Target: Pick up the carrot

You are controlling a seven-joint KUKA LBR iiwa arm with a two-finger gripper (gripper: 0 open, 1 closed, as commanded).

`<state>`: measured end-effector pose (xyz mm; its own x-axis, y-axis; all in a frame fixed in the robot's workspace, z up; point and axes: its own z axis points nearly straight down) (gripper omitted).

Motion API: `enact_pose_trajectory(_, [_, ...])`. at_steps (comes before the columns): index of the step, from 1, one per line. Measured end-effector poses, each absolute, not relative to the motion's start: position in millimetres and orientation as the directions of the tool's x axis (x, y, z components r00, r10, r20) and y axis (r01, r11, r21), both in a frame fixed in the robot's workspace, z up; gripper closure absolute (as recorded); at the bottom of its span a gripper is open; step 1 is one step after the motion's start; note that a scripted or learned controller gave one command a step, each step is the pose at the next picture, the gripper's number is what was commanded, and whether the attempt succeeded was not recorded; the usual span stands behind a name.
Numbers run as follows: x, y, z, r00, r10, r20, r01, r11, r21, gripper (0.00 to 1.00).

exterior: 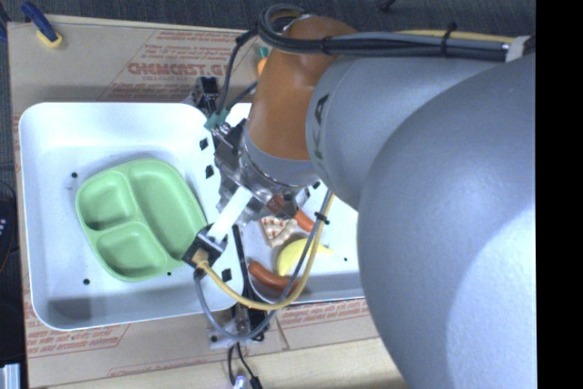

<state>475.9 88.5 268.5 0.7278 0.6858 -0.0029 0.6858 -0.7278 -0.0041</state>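
You had two white bins on the bench. The left bin (pixel 55 196) carried one green divided plate (pixel 137 216) with three compartments, lying well to the left of the gripper (pixel 273 209). The right bin (pixel 342 273) was mostly covered by the arm (pixel 428 196), so only a small patch of it could be seen.

In that patch, just under and beside the gripper, lay a small cluster: one yellow rounded item (pixel 291 257), one orange-red piece (pixel 264 273) near the bin's front wall, and one short orange piece (pixel 305 220) that looked like the carrot. You could not tell whether the gripper was wide or narrow; the wrist and cables (pixel 241 282) hid it.
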Motion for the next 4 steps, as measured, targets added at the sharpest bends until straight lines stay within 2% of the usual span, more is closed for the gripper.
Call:
enact_pose_trajectory(1, [475.7,89,278,0.722,0.692,-0.006,0.692,-0.722,-0.009,1.0])
enact_pose_trajectory(2, [475.7,26,216,0.77,0.638,-0.004,0.638,-0.77,-0.005,1.0])
enact_pose_trajectory(3, [476.1,27,226,0.765,0.644,-0.005,0.644,-0.765,-0.009,1.0])
enact_pose_trajectory(4, [515.7,-14,236,0.861,0.508,-0.003,0.508,-0.861,-0.004,1.0])
